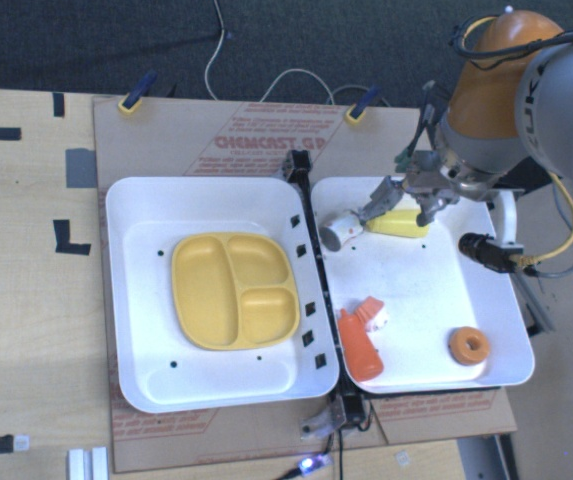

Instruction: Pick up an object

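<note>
A yellow banana-shaped object (398,225) lies at the back of the right bin (421,373). My gripper (402,210) hangs right over it and is open, with one finger (375,208) near its left end and the other (429,211) near its right end. The object rests on the bin floor. A small white and grey cylinder (334,232) lies just left of it. An orange bottle-like object (358,344) with a white and orange cap lies at the bin's front left. A brown doughnut (468,345) sits at the front right.
The left bin (136,268) holds a yellow divided plate (234,290). A black divider (311,268) runs between the bins. The arm's orange and grey wrist (501,78) rises above the right bin's back right corner, and a black cable fitting (486,251) sits by its right rim.
</note>
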Available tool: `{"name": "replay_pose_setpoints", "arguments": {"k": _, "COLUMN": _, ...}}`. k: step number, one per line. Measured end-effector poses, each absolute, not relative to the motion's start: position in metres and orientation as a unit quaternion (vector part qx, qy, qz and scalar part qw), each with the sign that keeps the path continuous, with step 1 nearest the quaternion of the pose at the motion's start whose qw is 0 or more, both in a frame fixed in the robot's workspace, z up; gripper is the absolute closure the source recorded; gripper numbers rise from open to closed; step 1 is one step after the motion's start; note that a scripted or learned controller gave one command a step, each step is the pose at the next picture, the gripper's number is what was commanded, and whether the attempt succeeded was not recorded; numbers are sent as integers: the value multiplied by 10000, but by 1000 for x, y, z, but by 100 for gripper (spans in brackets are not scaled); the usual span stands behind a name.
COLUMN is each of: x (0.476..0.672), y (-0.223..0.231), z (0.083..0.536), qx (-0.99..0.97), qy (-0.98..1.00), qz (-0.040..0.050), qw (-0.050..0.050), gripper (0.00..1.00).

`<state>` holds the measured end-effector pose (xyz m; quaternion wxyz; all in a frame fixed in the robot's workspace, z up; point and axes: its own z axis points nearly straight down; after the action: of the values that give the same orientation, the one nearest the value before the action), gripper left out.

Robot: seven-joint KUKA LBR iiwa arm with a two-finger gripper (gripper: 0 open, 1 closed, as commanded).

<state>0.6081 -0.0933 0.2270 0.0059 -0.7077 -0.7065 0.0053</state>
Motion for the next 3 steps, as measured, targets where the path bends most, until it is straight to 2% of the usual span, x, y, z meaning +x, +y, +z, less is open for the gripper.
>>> {"name": "replay_pose_setpoints", "arguments": {"k": 1, "x": 611, "y": -93, "z": 235, "qx": -7067, "qy": -7075, "qz": 6, "qw": 2, "gripper": 0}}
{"name": "replay_pose_setpoints", "arguments": {"k": 3, "x": 615, "y": -98, "z": 130, "qx": -7067, "qy": -7075, "qz": 24, "qw": 20, "gripper": 0}}
